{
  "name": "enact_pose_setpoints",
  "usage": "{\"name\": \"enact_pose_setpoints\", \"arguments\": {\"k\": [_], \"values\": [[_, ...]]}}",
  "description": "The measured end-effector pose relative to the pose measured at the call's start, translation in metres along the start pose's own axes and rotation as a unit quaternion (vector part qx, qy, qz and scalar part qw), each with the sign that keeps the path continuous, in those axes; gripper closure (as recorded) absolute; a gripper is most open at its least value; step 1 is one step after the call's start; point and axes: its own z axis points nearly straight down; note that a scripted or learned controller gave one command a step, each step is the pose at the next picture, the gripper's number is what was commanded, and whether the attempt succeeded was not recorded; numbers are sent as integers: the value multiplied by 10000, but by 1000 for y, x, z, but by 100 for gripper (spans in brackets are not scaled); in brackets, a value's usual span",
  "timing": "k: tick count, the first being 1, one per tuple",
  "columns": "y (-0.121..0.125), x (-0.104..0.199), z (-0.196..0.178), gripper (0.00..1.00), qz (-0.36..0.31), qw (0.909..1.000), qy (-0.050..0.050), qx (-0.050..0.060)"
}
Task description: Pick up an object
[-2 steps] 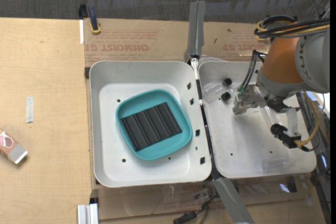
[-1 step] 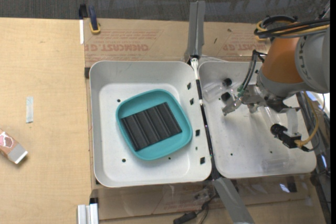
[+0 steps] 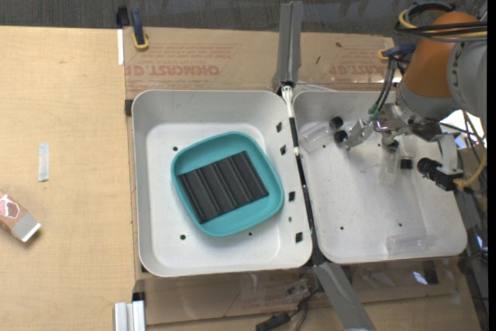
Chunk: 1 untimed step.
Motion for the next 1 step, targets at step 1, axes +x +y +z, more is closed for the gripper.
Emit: {"name": "enact_pose_setpoints", "arguments": {"k": [1], "values": [[-67,-13,0,0,49,10000,6,4]]}}
